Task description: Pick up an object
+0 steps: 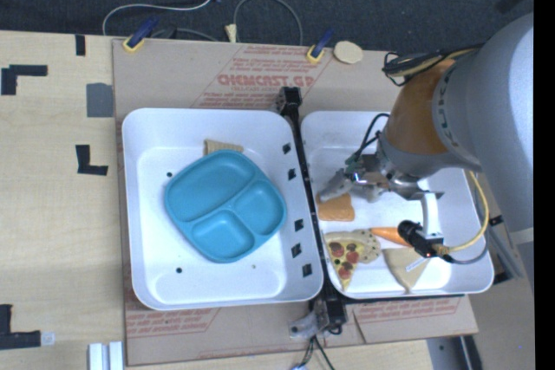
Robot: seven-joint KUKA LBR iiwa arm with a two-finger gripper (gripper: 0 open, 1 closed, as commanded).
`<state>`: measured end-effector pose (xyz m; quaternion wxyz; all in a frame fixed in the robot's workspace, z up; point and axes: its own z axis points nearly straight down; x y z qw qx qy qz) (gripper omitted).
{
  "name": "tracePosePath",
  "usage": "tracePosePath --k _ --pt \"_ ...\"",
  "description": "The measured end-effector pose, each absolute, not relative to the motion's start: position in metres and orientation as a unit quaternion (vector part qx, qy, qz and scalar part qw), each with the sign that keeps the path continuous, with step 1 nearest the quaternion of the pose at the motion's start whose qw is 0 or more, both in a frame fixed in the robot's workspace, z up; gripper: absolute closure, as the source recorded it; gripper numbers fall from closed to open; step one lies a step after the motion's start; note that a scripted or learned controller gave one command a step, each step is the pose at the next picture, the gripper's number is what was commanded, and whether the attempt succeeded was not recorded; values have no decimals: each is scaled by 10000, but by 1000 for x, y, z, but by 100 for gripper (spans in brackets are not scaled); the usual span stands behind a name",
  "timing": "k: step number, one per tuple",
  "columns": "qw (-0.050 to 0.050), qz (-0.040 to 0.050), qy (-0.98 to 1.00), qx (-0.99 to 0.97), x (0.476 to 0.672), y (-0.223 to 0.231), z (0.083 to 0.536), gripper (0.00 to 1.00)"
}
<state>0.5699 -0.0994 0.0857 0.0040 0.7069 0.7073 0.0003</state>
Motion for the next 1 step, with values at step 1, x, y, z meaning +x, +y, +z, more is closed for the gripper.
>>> tracePosePath --k 1 --pt "51 14 7070 7072 565 -96 87 0"
